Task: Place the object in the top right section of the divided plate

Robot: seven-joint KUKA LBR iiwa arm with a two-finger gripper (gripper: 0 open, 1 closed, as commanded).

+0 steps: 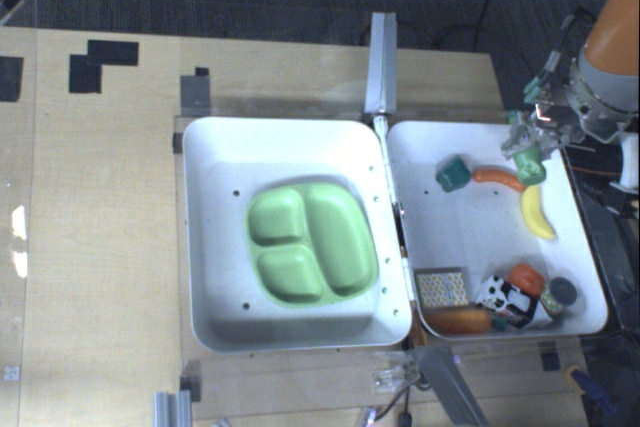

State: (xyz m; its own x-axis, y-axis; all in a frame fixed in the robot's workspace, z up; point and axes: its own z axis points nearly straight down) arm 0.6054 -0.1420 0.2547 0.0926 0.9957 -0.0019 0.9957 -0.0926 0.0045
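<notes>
Green divided plate (pixel 310 241) waits in your left bin (pixel 205 215); the gripper (pixel 527 143), whose closure I cannot tell, hovers at the right bin (pixel 580 315) far edge, beside the carrot (pixel 497 178) and banana (pixel 537 213), picking candidates.

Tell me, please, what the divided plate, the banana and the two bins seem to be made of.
The divided plate looks like moulded plastic: even pale green, rounded section walls, soft sheen. The banana is probably a plastic or rubber toy: uniform yellow, smooth, no marks. The left bin and right bin appear to be thin white plastic, matte, with rounded corners; painted metal cannot be excluded.
</notes>
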